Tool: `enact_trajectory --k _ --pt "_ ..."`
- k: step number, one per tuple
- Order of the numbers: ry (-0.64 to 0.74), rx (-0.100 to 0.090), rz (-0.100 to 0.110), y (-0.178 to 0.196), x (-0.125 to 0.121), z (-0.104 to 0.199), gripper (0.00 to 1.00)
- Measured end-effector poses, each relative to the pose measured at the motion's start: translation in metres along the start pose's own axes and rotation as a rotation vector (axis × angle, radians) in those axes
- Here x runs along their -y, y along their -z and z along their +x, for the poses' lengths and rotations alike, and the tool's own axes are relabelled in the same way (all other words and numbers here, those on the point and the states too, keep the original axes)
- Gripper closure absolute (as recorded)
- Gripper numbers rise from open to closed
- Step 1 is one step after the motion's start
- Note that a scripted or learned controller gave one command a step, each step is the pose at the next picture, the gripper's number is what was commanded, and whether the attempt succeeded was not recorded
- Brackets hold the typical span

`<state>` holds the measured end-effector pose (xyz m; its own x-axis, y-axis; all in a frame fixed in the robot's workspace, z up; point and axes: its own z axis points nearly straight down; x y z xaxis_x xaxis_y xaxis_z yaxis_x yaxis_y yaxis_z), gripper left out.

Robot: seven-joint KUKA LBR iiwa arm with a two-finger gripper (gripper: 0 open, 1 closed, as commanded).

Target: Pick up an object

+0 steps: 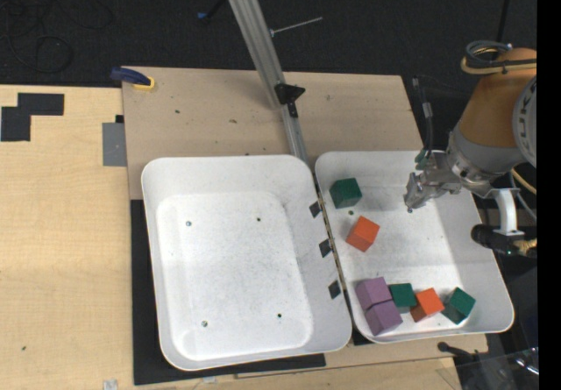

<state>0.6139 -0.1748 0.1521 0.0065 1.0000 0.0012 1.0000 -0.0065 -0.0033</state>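
A wooden surface [210,117] is viewed from above at a slant, with two shallow white bins set side by side on it. The left bin [166,195] lies toward nine o'clock of the view's centre. The right bin [491,314] lies toward four o'clock and is where the loose blocks are gathered.

The arm [500,117], grey with an orange band, is seen entering from three o'clock. Its gripper [419,195] is poised over the upper middle of the right bin, apparently kept above the floor so that a block can be approached from overhead. Whether the jaws are apart or together cannot be told, as they are too small and dark. Nothing is seen clamped in them.

A dark green cube [345,192] sits at nine o'clock from the gripper, near but apart. An orange cube [362,233] rests at seven o'clock from the gripper, a little farther. Along the bin's near wall, at six o'clock, a cluster is packed: two purple blocks [378,305] touching each other, a small green block [403,295], a small orange block [427,302] and a green block [458,304] by the corner.

The two lone cubes are judged easier to pick, since room is left around them. The pick appears not yet made.
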Motion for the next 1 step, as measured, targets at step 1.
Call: enact_trajectory --k 1 --pt "0.009 0.002 -0.007 0.0528 -0.0063 0.0084 1.0"
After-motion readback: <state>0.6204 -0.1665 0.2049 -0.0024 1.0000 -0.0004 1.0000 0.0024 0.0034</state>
